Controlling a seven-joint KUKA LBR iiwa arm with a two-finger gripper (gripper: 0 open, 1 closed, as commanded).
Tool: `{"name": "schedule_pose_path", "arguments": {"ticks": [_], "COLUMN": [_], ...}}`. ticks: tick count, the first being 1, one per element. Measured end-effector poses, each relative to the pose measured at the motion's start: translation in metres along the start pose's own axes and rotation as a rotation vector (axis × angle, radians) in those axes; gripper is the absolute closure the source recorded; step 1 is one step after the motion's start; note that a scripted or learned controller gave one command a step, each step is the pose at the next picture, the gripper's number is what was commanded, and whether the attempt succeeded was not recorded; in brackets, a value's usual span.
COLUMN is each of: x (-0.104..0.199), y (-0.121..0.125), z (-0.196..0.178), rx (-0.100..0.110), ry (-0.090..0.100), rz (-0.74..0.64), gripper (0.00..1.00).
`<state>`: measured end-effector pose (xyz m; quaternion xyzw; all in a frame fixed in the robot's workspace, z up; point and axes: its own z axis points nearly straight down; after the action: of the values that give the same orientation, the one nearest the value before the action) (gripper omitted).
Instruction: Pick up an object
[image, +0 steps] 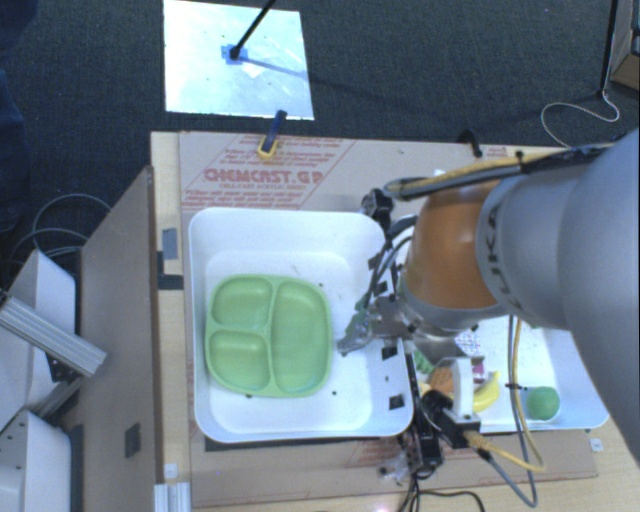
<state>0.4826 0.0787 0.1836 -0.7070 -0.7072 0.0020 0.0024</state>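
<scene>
You'll find the gripper (352, 335) low over the left bin (230, 232), just right of the green divided plate (270, 335); nothing shows between its fingers, and I cannot tell their spread. A banana (487, 392) and green ball (542, 402) lie in the right bin (585, 415).

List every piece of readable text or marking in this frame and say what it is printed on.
"CHEMCAST GP": large red letters on the brown protective sheet behind the left bin.
Smaller red lines above and below that name on the same sheet: too small and blurred to read.
Nothing legible on the green divided plate or the arm.
</scene>
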Motion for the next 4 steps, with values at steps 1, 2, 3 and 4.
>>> {"name": "schedule_pose_path", "arguments": {"ticks": [1, 2, 3, 4], "x": [-0.067, 0.021, 0.105, 0.093], "y": [0.064, 0.077, 0.119, 0.078], "z": [-0.133, -0.076, -0.071, 0.088], "rx": [-0.027, -0.004, -0.011, 0.002], "ry": [-0.004, 0.002, 0.003, -0.001], "rz": [0.004, -0.011, -0.011, 0.0], "gripper": [0.0, 0.0, 0.0, 0.0]}}
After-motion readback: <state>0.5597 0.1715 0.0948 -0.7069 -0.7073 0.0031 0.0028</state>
